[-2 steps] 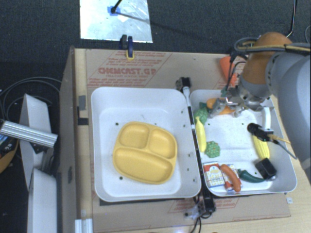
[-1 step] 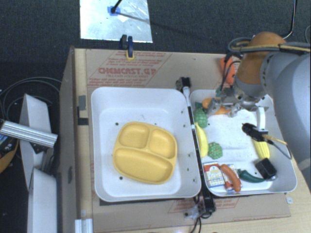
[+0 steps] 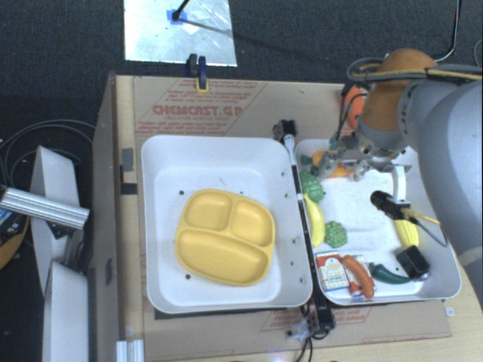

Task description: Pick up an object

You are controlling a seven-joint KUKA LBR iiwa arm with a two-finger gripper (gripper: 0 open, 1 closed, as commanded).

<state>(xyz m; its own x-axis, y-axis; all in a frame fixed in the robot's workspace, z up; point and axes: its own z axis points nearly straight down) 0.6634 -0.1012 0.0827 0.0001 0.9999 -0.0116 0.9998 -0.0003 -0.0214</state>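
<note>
Even bright overhead light, soft shadows, glare on foil sheet, slightly soft pic.

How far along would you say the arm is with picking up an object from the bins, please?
Early stage. Done: the arm has reached over the far end of the right bin, its gripper low near an orange item. In hand: nothing visibly held. Left: grasp and lift; the banana, corn cob, sausage and green toys still lie there, and the yellow tray sits in the left bin.
</note>
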